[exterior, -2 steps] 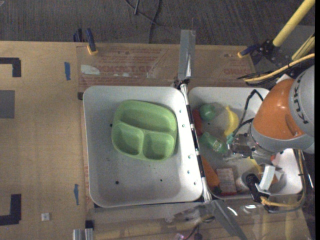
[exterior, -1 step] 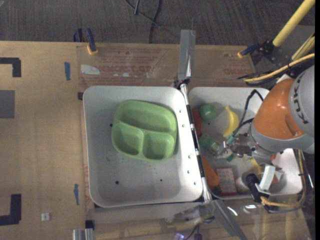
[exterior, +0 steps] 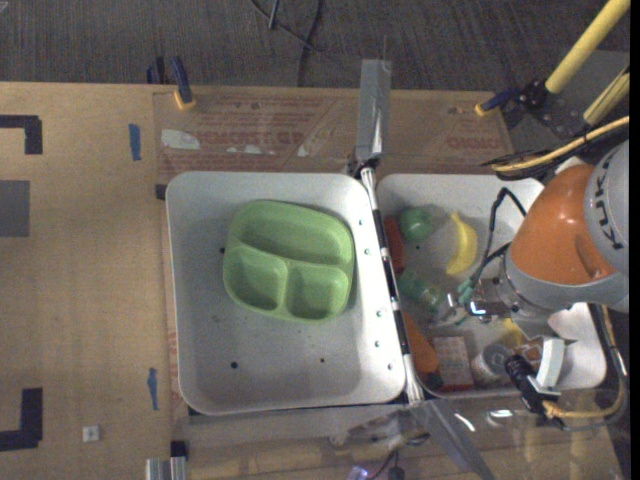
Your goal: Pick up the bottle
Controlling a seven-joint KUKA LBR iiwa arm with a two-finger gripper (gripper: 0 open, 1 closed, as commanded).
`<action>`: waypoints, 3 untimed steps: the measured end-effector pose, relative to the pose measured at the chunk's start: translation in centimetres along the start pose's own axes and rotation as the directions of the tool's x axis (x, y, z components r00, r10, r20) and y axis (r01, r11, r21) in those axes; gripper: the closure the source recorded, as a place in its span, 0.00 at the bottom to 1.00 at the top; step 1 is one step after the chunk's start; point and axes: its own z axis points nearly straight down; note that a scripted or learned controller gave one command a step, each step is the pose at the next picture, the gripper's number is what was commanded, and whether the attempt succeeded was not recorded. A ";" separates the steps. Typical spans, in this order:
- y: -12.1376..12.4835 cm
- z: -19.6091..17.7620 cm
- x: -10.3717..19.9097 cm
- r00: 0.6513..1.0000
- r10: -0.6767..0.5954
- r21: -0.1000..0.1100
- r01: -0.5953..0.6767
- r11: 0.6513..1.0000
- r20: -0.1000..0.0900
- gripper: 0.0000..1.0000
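Gripper is down low in the right bin; can't tell how it's set, arm blocks it. A clear greenish bottle lies just to its left, close to or touching it, with a green cup and a yellow banana-like piece beyond the gripper toward the bin's far end, a small box on its near side, and a green divided plate well off left in the other bin. My read: reach done, grasp unconfirmed, lift still to do.
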 end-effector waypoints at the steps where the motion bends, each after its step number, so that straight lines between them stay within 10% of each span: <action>1: 3.0 0.1 0.2 0.864 0.503 -0.001 -0.503 0.864 0.001 0.00; 2: -1.4 -18.2 -1.6 0.905 0.426 0.005 -0.426 0.905 0.005 0.00; 3: -1.4 -18.2 -1.6 0.905 0.426 0.005 -0.426 0.905 0.005 0.00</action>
